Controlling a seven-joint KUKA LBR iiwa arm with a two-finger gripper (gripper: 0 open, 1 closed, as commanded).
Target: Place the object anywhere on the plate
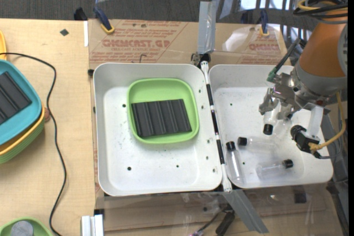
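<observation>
hovering over the right bin (243, 77), the gripper (275, 113) hangs off the grey arm with its orange band (326, 52). a clear tube with a black cap (269, 123) sits between the fingers, pinched near its upper end, cap end pointing down, just above the bin floor. three more capped clear tubes lie loose in the same bin: one near the middle (251, 142), one along the left wall (233, 160), one toward the front right (275, 167). left bin (110, 168) holds the green plate (191, 91), with a dark ribbed insert (161, 117) on it. tube in the gripper is well apart from the plate, one bin over. stacked teal and green dishes (19, 105) at far left on the bench (44, 41), with a black cable (55, 119) running past them.
</observation>
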